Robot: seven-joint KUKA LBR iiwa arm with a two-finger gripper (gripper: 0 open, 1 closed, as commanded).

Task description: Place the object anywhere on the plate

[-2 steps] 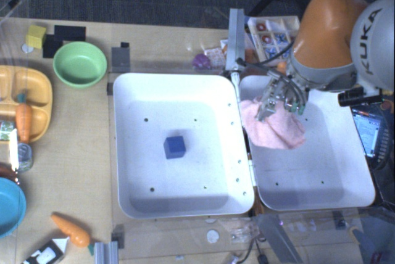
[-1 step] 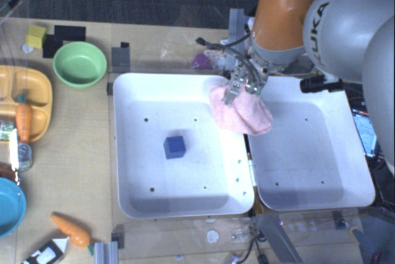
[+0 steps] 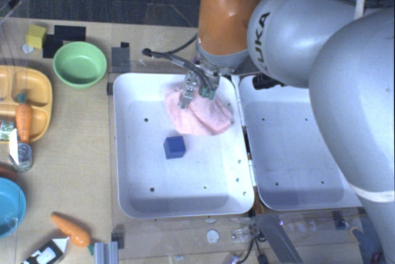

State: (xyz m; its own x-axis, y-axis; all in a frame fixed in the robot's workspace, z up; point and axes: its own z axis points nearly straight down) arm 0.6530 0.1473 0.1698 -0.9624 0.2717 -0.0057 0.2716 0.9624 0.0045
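1. Your arm (image 3: 308,41) is reaching in over the left bin (image 3: 142,195).
2. The pink cloth (image 3: 200,116) is lying directly under the hand (image 3: 197,91), touching it.
3. You cannot tell the hand's state.
4. The blue cube (image 3: 174,147) is sitting just below-left of the hand.
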